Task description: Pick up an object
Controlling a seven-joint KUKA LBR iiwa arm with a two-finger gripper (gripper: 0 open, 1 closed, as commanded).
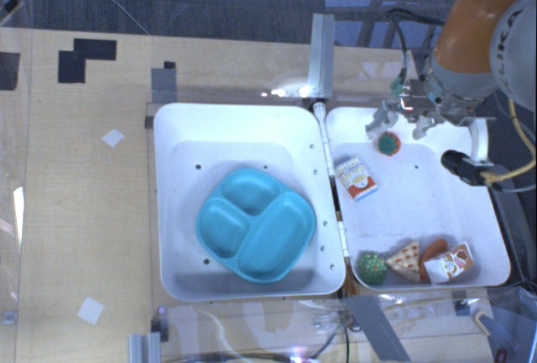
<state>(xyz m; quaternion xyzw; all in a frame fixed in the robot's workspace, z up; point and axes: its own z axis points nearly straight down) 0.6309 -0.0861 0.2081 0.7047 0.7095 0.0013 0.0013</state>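
I see the gripper point(397, 126) spread wide above a small green ball point(388, 143) – right bin point(478, 210), far corner – nothing held.

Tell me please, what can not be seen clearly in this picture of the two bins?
- Gripper, camera view: too small to tell whether it touches the small green ball.
- Small carton: its print is too blurred to read.
- Arm: cut off by the right edge.
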